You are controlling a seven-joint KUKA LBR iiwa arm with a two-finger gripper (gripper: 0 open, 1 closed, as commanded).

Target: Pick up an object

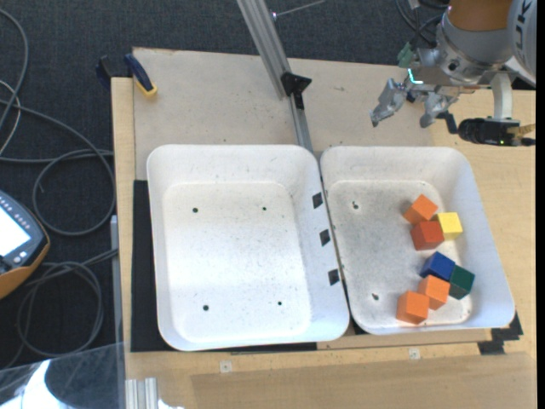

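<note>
End effector hangs released, holding nothing, over the counter's far edge behind the right bin. My targets, the blocks, cluster along that bin's right side, toward the near edge from the fingers. I judge the next move is forward and down, probably onto the nearest orange block.

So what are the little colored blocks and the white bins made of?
The blocks look like painted wood or hard plastic: flat faces, sharp corners, solid matte colors. I can't tell which. The white bins look like thin molded plastic: rounded rims, smooth sheen, speckled with dark scuffs. The bench under them looks like bare, stained plywood.
</note>
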